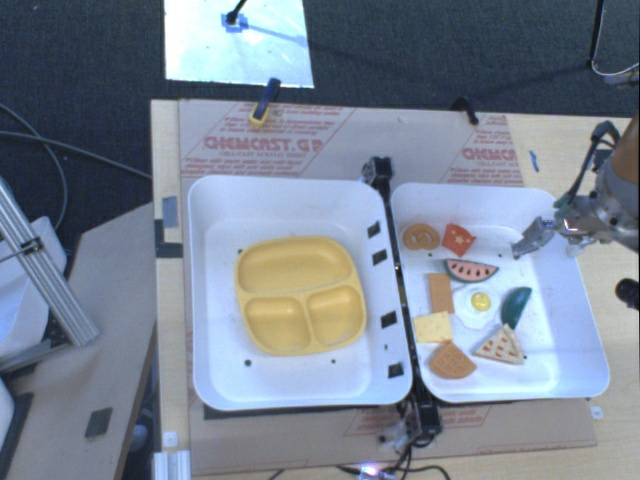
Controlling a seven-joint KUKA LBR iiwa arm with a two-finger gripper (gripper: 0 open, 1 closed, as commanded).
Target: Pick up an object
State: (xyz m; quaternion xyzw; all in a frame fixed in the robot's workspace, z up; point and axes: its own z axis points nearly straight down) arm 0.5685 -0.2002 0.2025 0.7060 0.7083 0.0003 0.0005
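- Setting: a pale bench (120, 268) over dark carpet is carrying printed cardboard (300, 138) and two shallow white bins side by side.
- Near right: toy food is lying in the right bin (590, 348): an orange wedge (452, 361), a pizza slice (500, 347), a yellow cheese square (433, 326), a fried egg (478, 304), and a dark teal piece (515, 305).
- Middle: a watermelon slice (470, 269), long axis running left-right, is lying near and left of the gripper (533, 238); a red piece (458, 238) and a pretzel (420, 236) are sitting farther left.
- Left bin (210, 218): a glossy yellow divided tray (298, 293) is resting inside.
- Gripper: hanging over the right bin's far right part; whether it is clenched or released cannot be told, and nothing is showing in its grasp.
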